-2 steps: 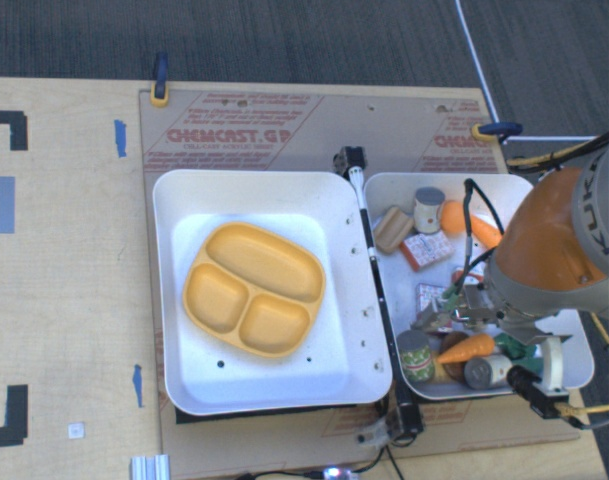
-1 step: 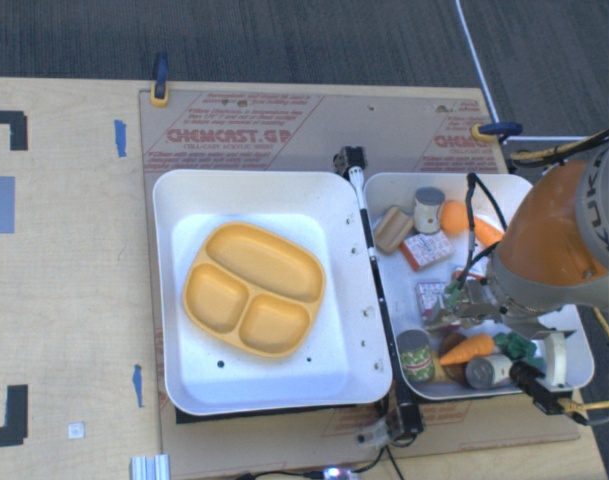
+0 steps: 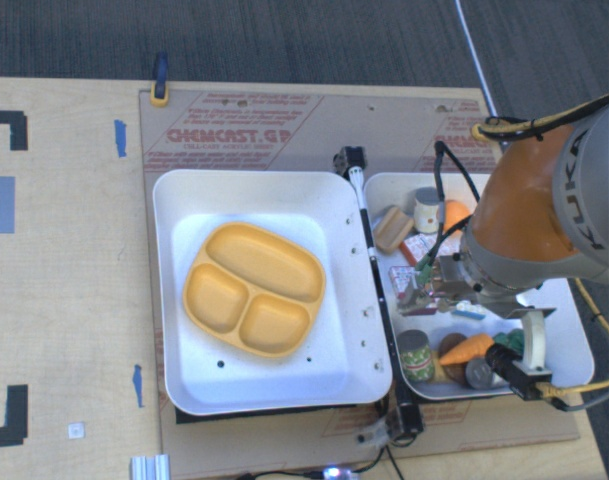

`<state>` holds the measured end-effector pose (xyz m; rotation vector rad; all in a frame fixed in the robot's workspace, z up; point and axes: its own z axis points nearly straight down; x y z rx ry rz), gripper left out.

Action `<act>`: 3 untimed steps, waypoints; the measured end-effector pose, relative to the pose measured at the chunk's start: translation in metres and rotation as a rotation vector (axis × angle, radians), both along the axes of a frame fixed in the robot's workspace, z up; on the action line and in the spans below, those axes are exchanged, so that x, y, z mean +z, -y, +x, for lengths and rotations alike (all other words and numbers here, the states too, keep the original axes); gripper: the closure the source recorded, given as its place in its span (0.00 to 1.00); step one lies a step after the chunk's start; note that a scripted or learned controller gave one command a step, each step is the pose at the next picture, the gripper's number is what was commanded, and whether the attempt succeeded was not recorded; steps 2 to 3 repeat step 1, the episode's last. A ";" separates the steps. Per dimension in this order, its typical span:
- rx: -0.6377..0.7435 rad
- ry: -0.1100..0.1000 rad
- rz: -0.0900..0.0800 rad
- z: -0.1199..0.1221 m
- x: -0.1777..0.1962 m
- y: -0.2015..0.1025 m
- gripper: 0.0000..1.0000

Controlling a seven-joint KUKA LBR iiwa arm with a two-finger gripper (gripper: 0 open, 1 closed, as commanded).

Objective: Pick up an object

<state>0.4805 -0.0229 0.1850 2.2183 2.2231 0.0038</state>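
Gripper (image 3: 421, 293) low in right bin (image 3: 581, 353) | finger state, I cannot tell | carrot (image 3: 467, 348) at five o'clock | I'd centre before closing.

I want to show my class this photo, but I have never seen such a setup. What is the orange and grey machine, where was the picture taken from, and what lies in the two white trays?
It is a robot arm reaching in from the right, photographed by one camera fixed above the bench. The left shallow white bin holds a yellow plastic plate with three compartments. The right white bin holds small clutter: an orange toy carrot, a small green-labelled can, a tan block. The arm's tool hangs low over that clutter, hidden by the wrist, so any grip is unclear.
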 end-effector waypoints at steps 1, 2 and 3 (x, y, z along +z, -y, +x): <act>-0.001 0.002 -0.001 0.000 0.016 -0.041 1.00; -0.001 0.002 -0.001 0.000 0.016 -0.041 1.00; -0.001 0.002 -0.001 0.000 0.016 -0.041 1.00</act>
